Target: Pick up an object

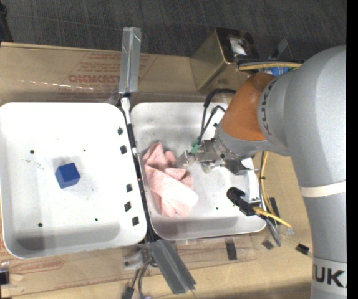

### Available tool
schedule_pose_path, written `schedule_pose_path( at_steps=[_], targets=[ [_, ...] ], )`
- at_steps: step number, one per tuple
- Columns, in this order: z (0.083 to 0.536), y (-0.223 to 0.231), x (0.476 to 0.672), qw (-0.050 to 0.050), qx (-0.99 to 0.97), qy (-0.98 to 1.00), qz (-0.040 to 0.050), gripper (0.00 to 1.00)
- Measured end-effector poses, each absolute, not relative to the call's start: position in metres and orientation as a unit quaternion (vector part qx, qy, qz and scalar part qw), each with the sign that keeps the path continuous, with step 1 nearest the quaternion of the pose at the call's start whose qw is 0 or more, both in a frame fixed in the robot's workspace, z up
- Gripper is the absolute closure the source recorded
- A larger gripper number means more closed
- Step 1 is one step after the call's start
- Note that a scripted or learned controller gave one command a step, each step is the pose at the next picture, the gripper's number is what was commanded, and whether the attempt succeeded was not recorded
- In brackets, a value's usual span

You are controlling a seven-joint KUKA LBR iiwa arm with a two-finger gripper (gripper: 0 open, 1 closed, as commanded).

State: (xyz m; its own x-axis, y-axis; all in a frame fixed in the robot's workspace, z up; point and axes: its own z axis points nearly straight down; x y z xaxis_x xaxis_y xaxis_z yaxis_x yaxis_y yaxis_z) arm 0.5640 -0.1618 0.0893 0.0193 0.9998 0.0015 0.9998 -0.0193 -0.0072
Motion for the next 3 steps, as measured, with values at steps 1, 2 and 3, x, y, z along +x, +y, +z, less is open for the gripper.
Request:
schedule_pose_path(
  at_steps=[1, 2, 3],
  targets=[
    [0.096, -0.161, 0.564, 0.006, -0.713, -0.701, 0.0036, 1.00],
    [0.096, -0.161, 0.564, 0.006, -0.713, -0.701, 0.0037, 0.00],
    [0.089, -0.156, 0.576, 0.002, -0.720, -0.694, 0.0020, 0.00]
  ],
)
